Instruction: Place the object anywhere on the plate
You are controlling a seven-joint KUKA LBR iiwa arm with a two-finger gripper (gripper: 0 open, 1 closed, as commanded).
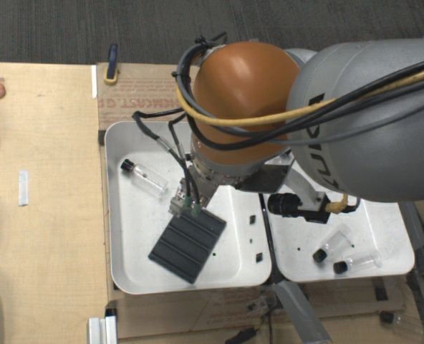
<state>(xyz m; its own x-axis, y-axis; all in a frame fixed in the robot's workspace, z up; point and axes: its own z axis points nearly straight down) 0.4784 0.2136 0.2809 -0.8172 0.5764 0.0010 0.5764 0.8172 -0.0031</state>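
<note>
Looming orange-banded arm (269, 113) hides the claw, state unclear, above a black ribbed plate (188, 245) in the left bin (119, 264).

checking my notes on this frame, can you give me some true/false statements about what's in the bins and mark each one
1. A dark ribbed plate lies in the left bin. True.
2. A clear vial with a black cap lies in the left bin, apart from the plate. True.
3. The right bin holds a red ball. False: it holds two small clear vials with black caps.
4. The arm enters from the left of the view. False: it enters from the right.
5. The vial in the left bin rests on the plate. False: it lies on the bin floor, up and left of the plate.
</note>
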